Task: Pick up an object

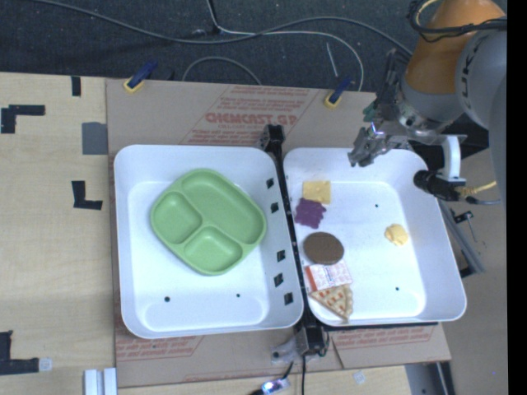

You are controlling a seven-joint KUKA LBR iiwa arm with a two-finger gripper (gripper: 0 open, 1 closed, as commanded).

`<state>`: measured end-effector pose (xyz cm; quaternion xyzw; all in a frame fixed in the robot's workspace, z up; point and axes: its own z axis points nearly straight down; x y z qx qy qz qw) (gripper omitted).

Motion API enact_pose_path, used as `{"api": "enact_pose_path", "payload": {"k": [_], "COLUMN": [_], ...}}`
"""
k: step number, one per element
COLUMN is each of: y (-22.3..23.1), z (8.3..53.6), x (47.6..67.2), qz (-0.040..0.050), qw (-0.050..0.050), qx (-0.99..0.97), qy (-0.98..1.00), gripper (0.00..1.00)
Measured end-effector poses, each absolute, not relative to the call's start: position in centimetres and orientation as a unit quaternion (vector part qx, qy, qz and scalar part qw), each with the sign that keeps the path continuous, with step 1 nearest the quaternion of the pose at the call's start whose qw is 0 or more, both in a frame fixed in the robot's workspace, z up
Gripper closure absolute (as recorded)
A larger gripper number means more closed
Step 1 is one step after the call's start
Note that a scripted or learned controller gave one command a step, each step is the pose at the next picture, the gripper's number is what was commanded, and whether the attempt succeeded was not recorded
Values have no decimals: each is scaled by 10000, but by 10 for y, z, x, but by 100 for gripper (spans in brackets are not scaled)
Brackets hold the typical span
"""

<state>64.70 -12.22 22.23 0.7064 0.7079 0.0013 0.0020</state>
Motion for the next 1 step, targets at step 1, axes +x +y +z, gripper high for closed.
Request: {"api": "enact_pose_path", "payload": {"k": [1], "y": [-121], "z": [239], "x": [647], "qz": [2], "qw": [0], "qx": [7066], "qy": [7077], "gripper": [100]}}
